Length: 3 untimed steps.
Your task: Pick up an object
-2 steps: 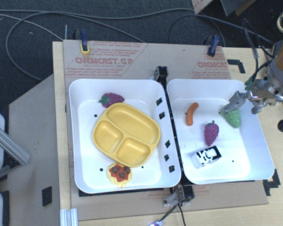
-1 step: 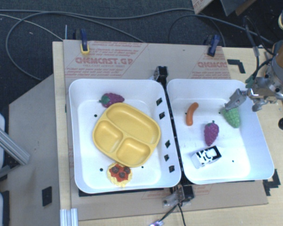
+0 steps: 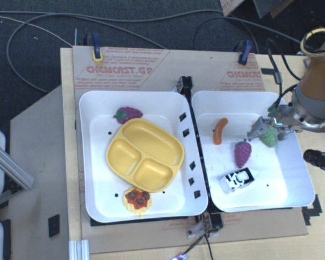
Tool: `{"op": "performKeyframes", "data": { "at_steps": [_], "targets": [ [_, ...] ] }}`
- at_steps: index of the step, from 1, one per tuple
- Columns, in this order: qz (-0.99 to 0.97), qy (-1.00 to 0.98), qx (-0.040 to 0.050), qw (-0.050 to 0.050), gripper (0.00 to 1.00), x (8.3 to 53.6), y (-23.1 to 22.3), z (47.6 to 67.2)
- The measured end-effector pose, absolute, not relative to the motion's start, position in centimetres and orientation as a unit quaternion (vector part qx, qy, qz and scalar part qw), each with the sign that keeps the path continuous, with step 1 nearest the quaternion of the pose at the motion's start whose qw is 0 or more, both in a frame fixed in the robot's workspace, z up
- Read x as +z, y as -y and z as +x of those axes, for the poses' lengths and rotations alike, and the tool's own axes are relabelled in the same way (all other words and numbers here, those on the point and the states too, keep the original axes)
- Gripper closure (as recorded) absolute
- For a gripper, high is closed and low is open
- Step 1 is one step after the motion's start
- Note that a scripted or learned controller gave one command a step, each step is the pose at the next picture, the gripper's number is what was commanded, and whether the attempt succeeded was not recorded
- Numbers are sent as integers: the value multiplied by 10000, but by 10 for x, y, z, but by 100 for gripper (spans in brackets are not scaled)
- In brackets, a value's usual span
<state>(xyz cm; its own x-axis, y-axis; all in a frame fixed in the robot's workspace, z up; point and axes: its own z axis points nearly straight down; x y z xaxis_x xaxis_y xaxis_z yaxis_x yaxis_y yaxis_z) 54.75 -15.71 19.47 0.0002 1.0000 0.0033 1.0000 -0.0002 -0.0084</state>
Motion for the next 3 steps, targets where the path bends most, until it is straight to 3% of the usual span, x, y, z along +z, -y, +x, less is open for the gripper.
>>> {"op": "performKeyframes", "data": {
  "at_steps": [2,3],
  "targets": [
    [-7071,7071,8,27,0,90,153,564],
    [-7074,7068,-5,7,100,104,154,565]
  ]
}}
